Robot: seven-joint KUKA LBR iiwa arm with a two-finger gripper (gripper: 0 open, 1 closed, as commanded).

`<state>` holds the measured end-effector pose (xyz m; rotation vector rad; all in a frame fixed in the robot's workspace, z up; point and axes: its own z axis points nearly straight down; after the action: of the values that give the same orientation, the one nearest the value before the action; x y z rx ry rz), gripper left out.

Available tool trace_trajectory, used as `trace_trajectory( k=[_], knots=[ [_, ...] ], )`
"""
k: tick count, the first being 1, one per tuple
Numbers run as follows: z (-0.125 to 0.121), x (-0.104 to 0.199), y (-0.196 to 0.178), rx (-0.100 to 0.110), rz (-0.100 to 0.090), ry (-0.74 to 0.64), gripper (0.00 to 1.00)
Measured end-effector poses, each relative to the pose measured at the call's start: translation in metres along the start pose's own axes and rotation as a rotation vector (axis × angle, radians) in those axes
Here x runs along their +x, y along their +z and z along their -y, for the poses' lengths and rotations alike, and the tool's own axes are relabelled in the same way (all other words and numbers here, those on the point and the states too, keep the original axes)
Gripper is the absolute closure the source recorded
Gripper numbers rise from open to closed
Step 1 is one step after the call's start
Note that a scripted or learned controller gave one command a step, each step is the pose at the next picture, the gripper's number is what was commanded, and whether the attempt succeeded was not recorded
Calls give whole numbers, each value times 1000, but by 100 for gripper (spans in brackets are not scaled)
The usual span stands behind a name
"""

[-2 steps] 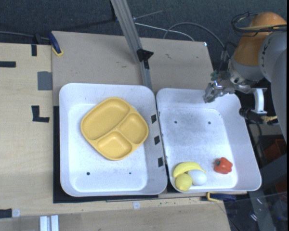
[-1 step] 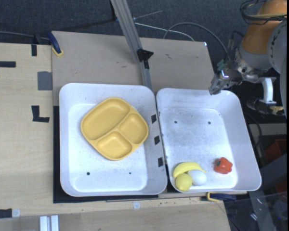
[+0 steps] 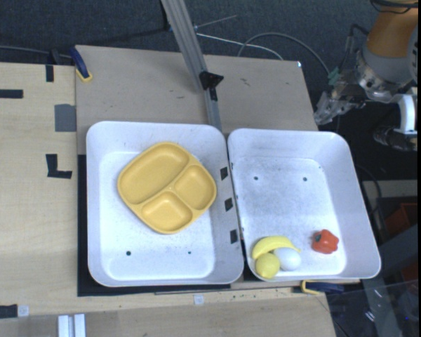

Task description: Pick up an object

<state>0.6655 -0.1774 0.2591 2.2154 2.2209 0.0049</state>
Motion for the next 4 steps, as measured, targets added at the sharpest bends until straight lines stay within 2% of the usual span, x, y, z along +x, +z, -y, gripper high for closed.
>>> trace_trajectory(
  k=[1, 4],
  knots=[
    [-7, 63, 5, 6, -3, -5, 100],
    [-11, 216, 43, 8, -2, -4, 100]
  ],
)
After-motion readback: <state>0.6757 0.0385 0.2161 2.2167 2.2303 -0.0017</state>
